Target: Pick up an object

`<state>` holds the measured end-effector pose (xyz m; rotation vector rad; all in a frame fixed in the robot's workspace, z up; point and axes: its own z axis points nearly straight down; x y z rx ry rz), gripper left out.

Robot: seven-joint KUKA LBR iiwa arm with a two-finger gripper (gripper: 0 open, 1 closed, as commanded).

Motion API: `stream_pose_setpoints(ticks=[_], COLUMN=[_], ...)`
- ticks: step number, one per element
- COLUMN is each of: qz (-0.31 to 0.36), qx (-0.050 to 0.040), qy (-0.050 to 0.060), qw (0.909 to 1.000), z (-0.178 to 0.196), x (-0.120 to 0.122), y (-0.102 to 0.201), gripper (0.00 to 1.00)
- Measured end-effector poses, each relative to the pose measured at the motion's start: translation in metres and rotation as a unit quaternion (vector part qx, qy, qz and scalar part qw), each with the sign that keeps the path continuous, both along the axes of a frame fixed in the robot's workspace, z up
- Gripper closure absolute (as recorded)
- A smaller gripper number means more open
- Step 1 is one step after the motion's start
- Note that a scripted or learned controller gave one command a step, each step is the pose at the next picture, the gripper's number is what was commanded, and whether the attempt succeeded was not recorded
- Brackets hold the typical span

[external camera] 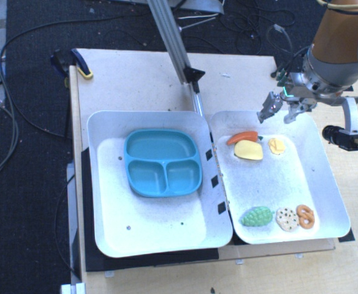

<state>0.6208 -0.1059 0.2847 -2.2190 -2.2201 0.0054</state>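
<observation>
My gripper (pixel 279 111) hangs over the far edge of the right bin (pixel 317 182), its two fingers spread apart with nothing between them. Below and to its left lie an orange carrot-like piece (pixel 243 138) and a yellow lump (pixel 249 150) touching it. A small pale yellow piece (pixel 277 146) rests just right of those. Along the bin's near side sit a green bumpy item (pixel 256 216), a spotted cookie (pixel 286 218) and a pretzel (pixel 305 215).
The left bin (pixel 105 219) holds a blue divided plate (pixel 163 162). A slanted metal pole (pixel 170 32) runs from the top down to the gap between the bins. Cables lie on the dark floor around the bench.
</observation>
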Motion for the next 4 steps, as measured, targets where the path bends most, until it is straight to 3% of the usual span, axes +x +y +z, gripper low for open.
stream_pose_setpoints(ticks=[1, 4], qz=[0.0, 0.001], qx=[-0.0002, 0.0001], qy=[-0.002, -0.001], qw=[1.0, 1.0], z=[0.002, -0.179], x=[0.001, 0.005], y=[0.0, 0.005], gripper=[0.0, 0.0])
